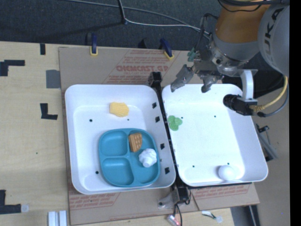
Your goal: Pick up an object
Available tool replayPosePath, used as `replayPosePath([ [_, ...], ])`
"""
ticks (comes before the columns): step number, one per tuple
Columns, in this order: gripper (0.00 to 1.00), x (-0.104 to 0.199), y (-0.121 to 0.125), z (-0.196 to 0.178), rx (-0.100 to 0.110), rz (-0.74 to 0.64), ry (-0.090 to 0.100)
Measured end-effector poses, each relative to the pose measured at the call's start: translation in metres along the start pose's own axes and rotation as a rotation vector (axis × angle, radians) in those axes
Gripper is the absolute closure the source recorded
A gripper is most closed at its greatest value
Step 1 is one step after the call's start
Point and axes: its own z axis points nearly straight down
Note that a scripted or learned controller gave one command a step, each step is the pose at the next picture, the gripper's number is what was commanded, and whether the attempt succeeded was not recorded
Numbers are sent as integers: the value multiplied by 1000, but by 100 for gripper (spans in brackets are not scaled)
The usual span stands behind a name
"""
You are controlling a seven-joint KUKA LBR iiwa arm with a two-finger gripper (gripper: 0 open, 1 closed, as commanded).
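Both white bins, the left one (75,126) and the right one (244,145), look like smooth plastic with a slight sheen. The blue divided tray (113,161) is plastic too, more matt. Under them sits a brown cardboard sheet (122,62), dull and papery with red print, on a pale wood-look tabletop (23,145). The tool (194,83) looks like dark bare metal, and the arm's orange band (244,13) is smooth and semi-glossy. The white ball (228,172) looks smooth, and the white lump (147,157) looks crumpled and soft.
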Motion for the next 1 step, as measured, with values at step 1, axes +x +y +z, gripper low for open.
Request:
replayPosePath([
  [1,0,45,24,-12,0,0,0],
])
